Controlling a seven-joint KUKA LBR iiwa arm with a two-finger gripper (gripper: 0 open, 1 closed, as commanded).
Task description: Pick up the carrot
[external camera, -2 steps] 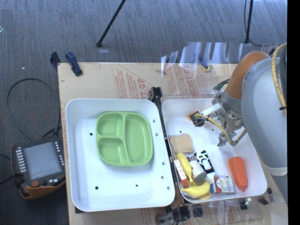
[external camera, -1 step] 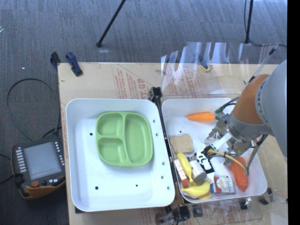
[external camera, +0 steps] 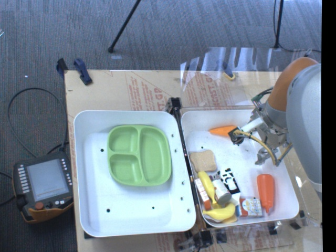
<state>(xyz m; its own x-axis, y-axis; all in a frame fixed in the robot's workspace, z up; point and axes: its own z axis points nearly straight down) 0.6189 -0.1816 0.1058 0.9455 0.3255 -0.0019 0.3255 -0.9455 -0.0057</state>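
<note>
The carrot is a short orange piece lying in the far left part of the right bin, its tip pointing left. My gripper hangs over the same bin to the right of the carrot and a little nearer to me, apart from it. Nothing shows between the gripper and the carrot but bare bin floor.
The right bin also holds a bread slice, a yellow bottle, a banana, a black-and-white block, a small can, a carton and an orange bottle. A green divided plate lies in the left bin.
</note>
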